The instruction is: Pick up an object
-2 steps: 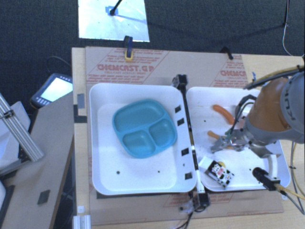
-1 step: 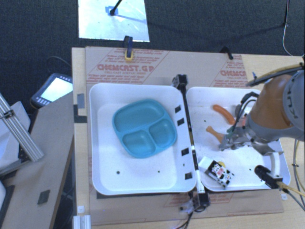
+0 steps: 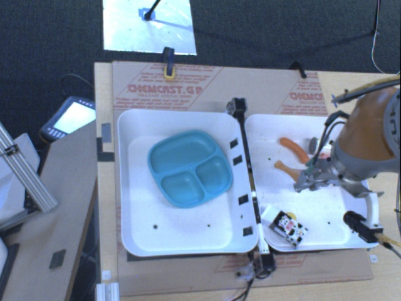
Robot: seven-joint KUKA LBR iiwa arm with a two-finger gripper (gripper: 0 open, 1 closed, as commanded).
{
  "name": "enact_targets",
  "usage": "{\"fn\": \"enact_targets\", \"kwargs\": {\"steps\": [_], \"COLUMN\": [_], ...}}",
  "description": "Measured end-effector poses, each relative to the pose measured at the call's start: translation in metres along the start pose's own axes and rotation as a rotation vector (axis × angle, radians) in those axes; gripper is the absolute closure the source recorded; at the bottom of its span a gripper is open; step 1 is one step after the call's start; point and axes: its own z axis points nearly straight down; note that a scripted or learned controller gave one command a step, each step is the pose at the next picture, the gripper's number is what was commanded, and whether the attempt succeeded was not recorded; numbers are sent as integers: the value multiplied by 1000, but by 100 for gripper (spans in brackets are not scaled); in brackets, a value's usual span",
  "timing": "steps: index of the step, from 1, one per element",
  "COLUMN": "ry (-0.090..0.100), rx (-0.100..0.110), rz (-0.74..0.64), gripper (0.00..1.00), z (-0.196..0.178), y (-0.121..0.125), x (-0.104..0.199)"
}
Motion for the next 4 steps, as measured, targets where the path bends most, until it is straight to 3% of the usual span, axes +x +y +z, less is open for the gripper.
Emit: {"fn": "enact_targets", "kwargs": {"steps": [2, 4], "ry": [-1, 3], "rx": [-4, 4], "rz": [-2, -6], "gripper": [100, 100], "z": [-109, -84], "y": [14, 32], "x": [3, 103]}}
